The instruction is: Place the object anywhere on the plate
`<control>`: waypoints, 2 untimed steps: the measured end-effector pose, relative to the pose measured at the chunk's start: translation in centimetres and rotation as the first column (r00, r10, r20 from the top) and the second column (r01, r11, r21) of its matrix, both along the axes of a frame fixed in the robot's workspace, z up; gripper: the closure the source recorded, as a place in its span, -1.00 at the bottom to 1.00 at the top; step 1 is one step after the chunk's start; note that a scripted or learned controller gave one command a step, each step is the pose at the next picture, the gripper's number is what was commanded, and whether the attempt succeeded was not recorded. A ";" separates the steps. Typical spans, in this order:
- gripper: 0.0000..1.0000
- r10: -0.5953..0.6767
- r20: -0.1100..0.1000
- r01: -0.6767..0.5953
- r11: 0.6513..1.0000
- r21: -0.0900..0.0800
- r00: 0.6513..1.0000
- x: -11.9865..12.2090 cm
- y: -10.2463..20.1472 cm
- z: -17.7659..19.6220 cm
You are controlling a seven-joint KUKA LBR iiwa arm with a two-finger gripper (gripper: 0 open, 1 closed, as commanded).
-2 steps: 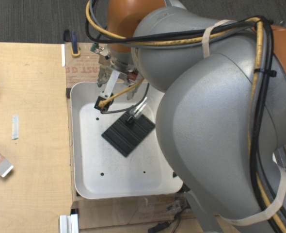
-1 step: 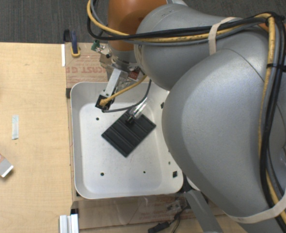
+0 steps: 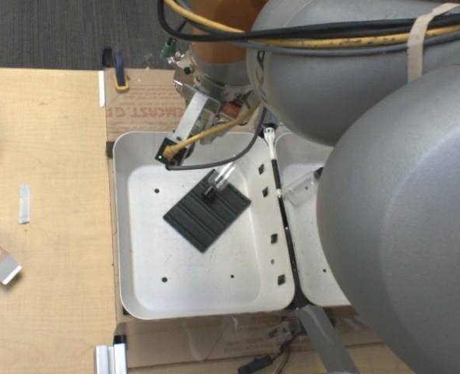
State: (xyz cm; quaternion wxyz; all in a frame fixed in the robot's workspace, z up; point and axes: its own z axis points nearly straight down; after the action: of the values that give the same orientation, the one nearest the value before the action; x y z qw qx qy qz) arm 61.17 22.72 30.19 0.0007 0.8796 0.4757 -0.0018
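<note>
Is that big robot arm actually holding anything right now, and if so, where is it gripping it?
It cannot be told. The gripper sits right at the upper edge of the black ribbed plate in the left bin, touching or nearly so; no object shows between its fingers.

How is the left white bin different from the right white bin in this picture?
The left bin is seen almost whole; the right bin is mostly hidden behind the grey arm. The left bin holds a dark ribbed plate with the gripper above it; the right bin's visible floor shows none. Both are shallow and white, standing side by side.
</note>
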 end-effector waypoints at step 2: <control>-1.00 -0.276 0.000 0.276 0.961 0.000 0.961 0.8 -0.1 -10.3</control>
State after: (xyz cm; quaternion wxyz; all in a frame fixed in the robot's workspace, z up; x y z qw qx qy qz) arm 62.02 22.66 19.91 0.0003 0.9374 0.3484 -0.0019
